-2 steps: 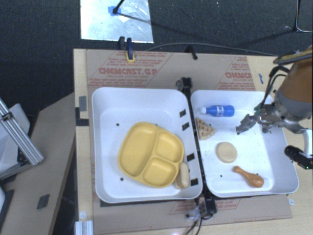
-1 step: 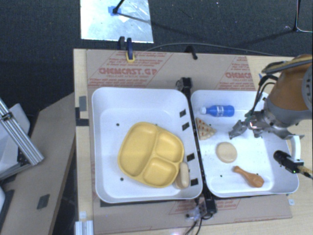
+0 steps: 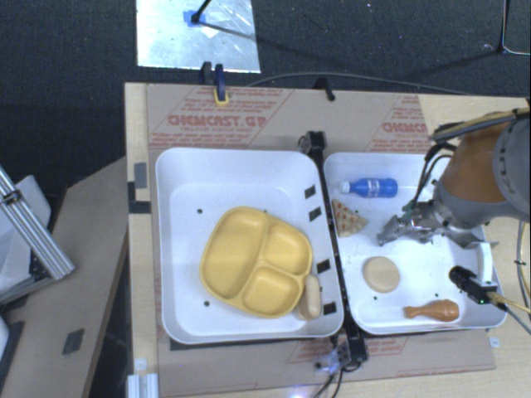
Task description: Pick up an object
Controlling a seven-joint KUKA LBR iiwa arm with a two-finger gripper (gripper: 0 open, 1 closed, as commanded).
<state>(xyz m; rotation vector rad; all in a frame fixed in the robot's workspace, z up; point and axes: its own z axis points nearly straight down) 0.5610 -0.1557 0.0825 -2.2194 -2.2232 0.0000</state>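
KUKA iiwa arm [image 3: 498, 172]: rounded grey housing w/ broad orange band above wrist. Black cables loop along its near side toward the tool end. Metallic grey pincer [image 3: 398, 229] assy at tip, angular brackets, bare-metal finish. Small black module w/ white bracket sits below the wrist.

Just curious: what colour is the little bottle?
Blue with a white cap, the bottle in the camera view.
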